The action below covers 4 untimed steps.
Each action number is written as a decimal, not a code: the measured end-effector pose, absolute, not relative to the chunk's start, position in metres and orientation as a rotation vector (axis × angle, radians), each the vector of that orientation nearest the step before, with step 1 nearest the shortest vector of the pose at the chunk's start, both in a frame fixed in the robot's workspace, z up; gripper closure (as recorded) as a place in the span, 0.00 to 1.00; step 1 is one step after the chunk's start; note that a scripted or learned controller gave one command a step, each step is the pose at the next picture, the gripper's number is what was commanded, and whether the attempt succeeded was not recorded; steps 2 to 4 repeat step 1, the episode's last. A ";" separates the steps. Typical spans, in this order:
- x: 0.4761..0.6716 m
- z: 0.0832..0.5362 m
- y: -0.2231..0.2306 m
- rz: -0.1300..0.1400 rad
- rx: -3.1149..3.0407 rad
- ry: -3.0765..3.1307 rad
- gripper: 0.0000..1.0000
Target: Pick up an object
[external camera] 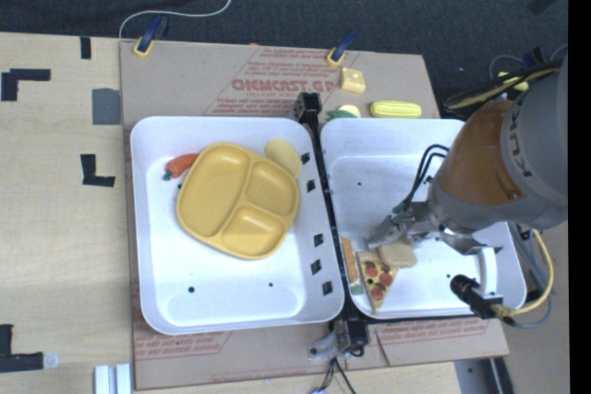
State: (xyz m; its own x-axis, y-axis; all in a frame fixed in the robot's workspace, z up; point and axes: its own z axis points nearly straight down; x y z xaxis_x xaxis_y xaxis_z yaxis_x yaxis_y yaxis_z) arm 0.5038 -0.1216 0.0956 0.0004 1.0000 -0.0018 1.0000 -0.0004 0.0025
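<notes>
the pizza slice [375, 276] is the landmark here. it lies at the near edge of the right bin [369, 171], close against the divider between the two bins, with its long axis running from the crust toward the near rim.

just beyond the pizza slice, touching or nearly touching its far end, sits a tan bread-like piece [398, 255], small and flat on the bin floor. right over that piece, a little farther still from the pizza slice, hangs the gripper [395, 235], coming down from the grey arm [499, 171] that enters from the right. whether anything sits between its tips i cannot tell, nor how it is set.

the move ahead likely turns on this: the tan piece lies straight below the tool, on the near side of it, so a short drop should meet it, while the pizza slice lies a step nearer and to the left.

well to the left of the pizza slice, in the left bin [157, 291], rests a yellow divided plate [238, 200], an orange carrot-like toy [181, 164] at its far left. far past the pizza slice, outside the bins, lies a corn cob [395, 110].
</notes>
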 end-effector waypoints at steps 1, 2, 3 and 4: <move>0.543 0.189 -0.050 0.008 2.209 2.228 1.00; 0.543 0.189 -0.050 0.008 2.209 2.228 1.00; 0.543 0.189 -0.050 0.008 2.209 2.228 1.00; 0.543 0.189 -0.050 0.008 2.209 2.228 1.00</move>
